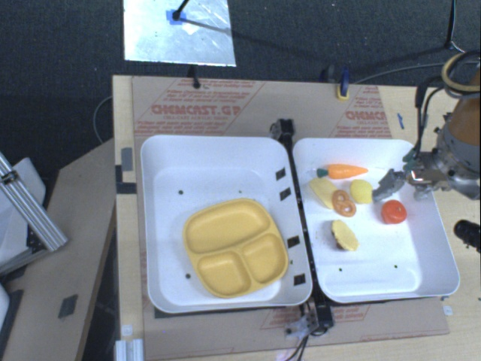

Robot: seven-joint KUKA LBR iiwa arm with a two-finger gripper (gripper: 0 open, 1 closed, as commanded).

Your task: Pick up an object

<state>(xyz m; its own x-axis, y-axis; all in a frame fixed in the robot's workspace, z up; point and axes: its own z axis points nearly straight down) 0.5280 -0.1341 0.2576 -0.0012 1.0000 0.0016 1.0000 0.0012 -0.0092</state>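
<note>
Gripper (391, 184) hovered just above tomato (394, 212) in right bin (428, 277); finger spread too blurred to tell, nothing seen held. Carrot (346, 171) lay up-left of tomato w/ other small food items.

The worktop (225, 96) is a pale wooden board covered by a brown sheet printed with red lettering, and it stands on a dark blue-grey carpeted floor (52, 43). On the floor beyond its far edge lies a shiny square metal plate (179, 22) with a small blue mark, crossed by a thin black cable (316, 57) that runs off to the right. At the left, a second pale wooden surface (68, 224) sits just beside the worktop, with a silver aluminium rail (26, 205) lying at a slant across its corner; the light is even and soft, without hard shadows.
</note>
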